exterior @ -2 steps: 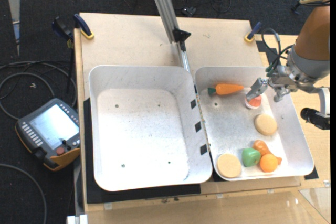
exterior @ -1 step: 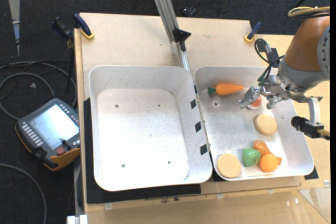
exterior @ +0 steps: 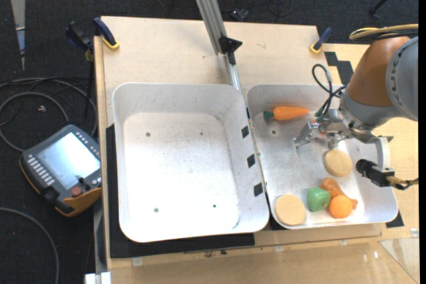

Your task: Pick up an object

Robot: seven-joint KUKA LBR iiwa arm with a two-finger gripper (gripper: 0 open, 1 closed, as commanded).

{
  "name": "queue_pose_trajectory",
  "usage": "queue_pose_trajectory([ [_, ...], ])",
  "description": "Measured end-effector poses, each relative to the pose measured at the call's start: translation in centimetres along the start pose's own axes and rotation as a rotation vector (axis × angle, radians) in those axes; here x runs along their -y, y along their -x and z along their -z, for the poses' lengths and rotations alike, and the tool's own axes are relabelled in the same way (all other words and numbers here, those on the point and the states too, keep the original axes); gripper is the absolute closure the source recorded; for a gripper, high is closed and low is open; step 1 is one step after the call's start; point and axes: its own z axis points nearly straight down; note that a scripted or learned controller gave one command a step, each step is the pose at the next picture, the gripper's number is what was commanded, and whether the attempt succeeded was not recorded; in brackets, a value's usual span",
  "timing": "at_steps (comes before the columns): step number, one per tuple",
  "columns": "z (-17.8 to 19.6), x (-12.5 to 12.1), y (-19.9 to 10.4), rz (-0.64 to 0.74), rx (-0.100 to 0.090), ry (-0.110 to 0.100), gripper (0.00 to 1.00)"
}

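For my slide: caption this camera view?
Pincer hovers in right bin between toy carrot and beige ball.

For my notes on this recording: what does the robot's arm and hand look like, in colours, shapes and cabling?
The arm is rounded and bulky, with a grey shell and a broad orange band above the wrist. Below the band a black looped cable hangs by the wrist. The hand is small, metallic grey and angular. A white bracket with a black cylindrical piece sticks out from the wrist.
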Motion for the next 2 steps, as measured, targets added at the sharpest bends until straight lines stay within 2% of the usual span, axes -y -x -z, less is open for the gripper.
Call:
queue_pose_trajectory([
  [1, 1.4, -0.2, 0.0, 0.0, 0.001, 0.007, 1.0],
  [2, 5.9, 0.2, 0.5, -0.001, 0.003, 0.009, 1.0],
])
